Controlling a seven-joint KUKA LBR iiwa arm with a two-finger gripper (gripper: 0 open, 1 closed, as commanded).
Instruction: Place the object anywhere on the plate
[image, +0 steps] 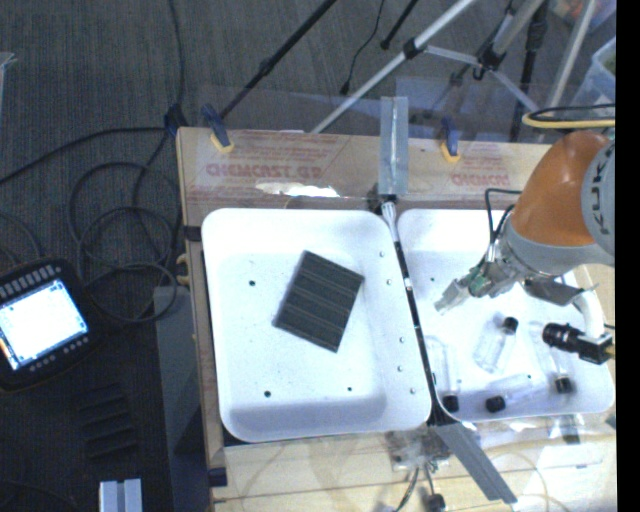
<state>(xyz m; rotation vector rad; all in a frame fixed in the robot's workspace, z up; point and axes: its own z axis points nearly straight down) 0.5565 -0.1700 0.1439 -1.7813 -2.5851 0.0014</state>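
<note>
Clear plastic vials with black caps (492, 346) scattered in right white bin (420, 232); dark ribbed rectangular plate (319, 300) flat in left white bin (225, 330); gripper (455, 293) above right bin, grip state impossible to tell

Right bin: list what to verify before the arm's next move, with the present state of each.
1. Dark ribbed rectangular plate lies flat in the left white bin, nothing on it: ok.
2. Small clear vial with a black cap lies in the right white bin, apart from the other pieces: ok.
3. Gripper holds an object: cannot tell.
4. Gripper over the right bin, near its left wall: ok.
5. Clear tube with black ends lies near the front wall, awkward to pick: not ok.
</note>
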